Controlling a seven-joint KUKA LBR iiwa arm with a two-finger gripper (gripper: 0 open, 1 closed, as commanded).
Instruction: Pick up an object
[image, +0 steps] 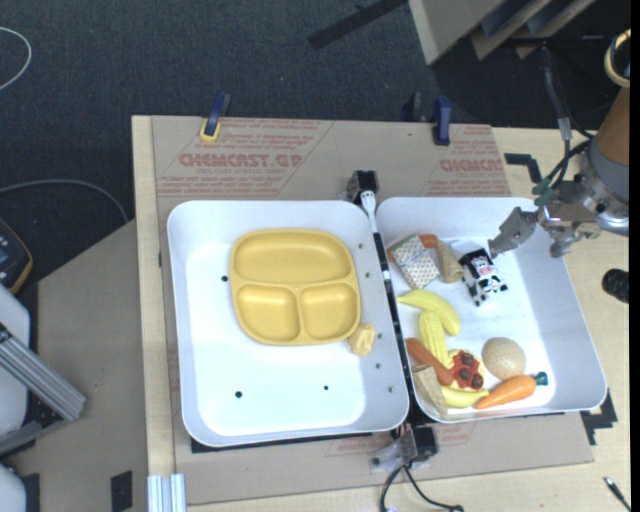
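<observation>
Overhead, the desk (150, 300) appears as a pale wooden board overlaid with a brown protective sheet (330, 155), set on dark blue-grey carpet (120, 60). Red lettering on the sheet reads "CHEMCAST GP", repeated across its upper part (partly cut off by the bins). A yellow clamp (211, 127) and a blue clamp (441, 120) grip the far edge of the board. A thin white cable (60, 185) loops across the carpet at left.

Left bin (200, 400): a yellow three-compartment tray (295, 285) lies near its centre, with a small pale yellow piece (362, 341) just beside the tray's lower right corner.

Right bin (560, 310): toy foods lie crowded along its left and lower sides, namely a tan waffle-like block (417, 262), a banana (425, 299), a corn cob (437, 333), a cluster of red berries (465, 368), a beige round object (503, 357) and an orange carrot (506, 390). A small black-and-white cow figure (484, 280) stands slightly apart, towards the bin's middle.

The gripper (512, 232) hangs over the upper part of the right bin, just above and right of the cow figure; whether it is spread or closed cannot be told, and nothing is seen held in it.
</observation>
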